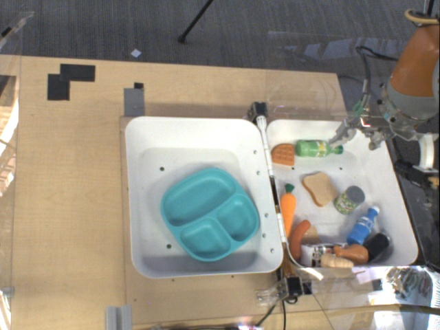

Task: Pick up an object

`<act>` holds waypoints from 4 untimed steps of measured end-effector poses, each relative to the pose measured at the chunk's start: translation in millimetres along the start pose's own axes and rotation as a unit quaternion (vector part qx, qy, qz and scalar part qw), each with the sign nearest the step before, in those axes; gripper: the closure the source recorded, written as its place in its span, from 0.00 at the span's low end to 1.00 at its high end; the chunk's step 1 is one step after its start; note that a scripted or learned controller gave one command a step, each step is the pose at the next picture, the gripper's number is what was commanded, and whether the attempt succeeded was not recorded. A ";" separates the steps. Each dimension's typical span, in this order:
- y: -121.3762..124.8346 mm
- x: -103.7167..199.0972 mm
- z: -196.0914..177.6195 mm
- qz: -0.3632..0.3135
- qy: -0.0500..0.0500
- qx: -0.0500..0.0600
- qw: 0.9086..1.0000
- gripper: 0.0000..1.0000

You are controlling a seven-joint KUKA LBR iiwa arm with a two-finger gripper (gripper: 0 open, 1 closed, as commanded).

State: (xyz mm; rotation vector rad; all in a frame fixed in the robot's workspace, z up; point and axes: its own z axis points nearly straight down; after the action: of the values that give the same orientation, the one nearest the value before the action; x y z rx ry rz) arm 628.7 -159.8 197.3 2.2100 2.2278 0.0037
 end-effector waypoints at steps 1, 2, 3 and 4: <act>-61.9 -41.0 100.5 0.088 0.004 0.002 0.996 0.00; -96.5 -23.0 108.6 0.085 0.000 -0.003 0.996 0.00; -92.2 -21.4 95.8 0.082 0.000 -0.007 0.997 1.00; -16.2 26.7 6.1 0.090 0.001 -0.005 0.996 1.00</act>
State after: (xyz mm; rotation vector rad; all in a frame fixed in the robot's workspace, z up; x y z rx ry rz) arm 612.3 -133.2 191.1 2.3973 2.0160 0.0164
